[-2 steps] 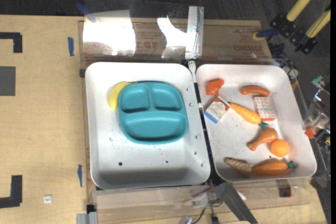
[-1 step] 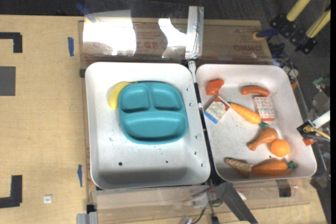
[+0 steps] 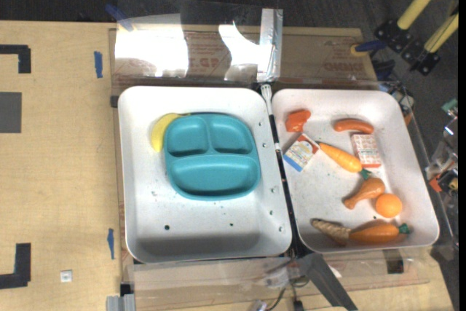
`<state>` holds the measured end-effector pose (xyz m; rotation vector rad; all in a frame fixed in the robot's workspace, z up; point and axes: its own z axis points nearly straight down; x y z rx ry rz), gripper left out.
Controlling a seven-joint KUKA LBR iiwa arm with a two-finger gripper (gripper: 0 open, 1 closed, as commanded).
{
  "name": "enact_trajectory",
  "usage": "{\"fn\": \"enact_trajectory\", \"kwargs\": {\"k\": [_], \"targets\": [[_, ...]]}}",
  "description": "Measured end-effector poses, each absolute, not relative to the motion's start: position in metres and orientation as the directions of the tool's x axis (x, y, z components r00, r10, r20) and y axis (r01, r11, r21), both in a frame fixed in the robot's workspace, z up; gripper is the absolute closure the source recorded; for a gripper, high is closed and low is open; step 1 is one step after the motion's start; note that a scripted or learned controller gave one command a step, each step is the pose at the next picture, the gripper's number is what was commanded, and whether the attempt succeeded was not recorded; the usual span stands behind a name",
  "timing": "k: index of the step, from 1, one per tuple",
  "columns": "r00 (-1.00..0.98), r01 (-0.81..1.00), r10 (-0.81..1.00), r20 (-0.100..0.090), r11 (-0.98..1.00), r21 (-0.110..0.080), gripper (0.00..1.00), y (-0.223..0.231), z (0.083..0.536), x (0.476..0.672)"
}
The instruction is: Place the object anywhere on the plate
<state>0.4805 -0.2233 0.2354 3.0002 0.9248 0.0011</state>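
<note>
- Two shallow white bins sit side by side on the worktop (image 3: 58,156), and their inner walls meet in the middle.
- One teal plate (image 3: 211,155) with three compartments lies flat in the left bin (image 3: 145,215), toward its far edge. None of the food pieces lies on it.
- A yellow thing (image 3: 159,131) pokes out from under the plate's far left corner. Most of it is hidden, so I cannot name it.
- Every other loose thing lies in the right bin (image 3: 416,178), so whichever I am meant to move is there, apart from the plate:
- an orange-red piece (image 3: 297,119) at the far left corner, and a sausage (image 3: 354,126) along the far edge;
- a small white packet (image 3: 300,154) by the left wall, with a slim carrot (image 3: 342,156) slanting just beside it;
- a red-and-white packet (image 3: 366,149) just past the carrot's green end;
- a brown drumstick (image 3: 362,191) near the middle, with an orange (image 3: 388,205) close by on the side of the right wall;
- a fat carrot (image 3: 375,232) along the near edge, touching a tan cone-shaped piece (image 3: 331,229).
- How my fingers stand, wide or narrow, I cannot tell.
- A clear plastic sheet (image 3: 189,47) stands behind the left bin's far edge and catches glare.
</note>
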Motion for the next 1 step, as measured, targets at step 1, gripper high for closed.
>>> {"fn": "enact_trajectory", "kwargs": {"k": [1], "targets": [[0.979,0.203,0.203,-0.002,-0.979,0.000,1.00,-0.2230,0.2303,0.4799]]}}
